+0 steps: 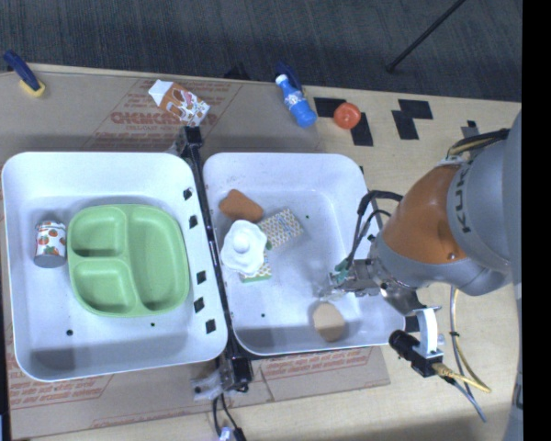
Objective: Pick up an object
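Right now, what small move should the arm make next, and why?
Probably lower the hand slightly toward the tan round object just below it in the right bin. That object lies nearest and apart from the others, and nothing shows in the hand.

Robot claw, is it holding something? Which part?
It cannot be told. The grey arm's gripper sits low in the right white bin, just above the round tan disc, its tip hidden.

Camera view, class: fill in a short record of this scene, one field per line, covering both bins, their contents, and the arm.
left bin: green tray, can
right bin: brown block, white bottle, patterned packet, tan disc
arm: over right bin's right side
gripper: low in right bin, just above the tan disc
bench, behind bins: blue bottle, orange cap
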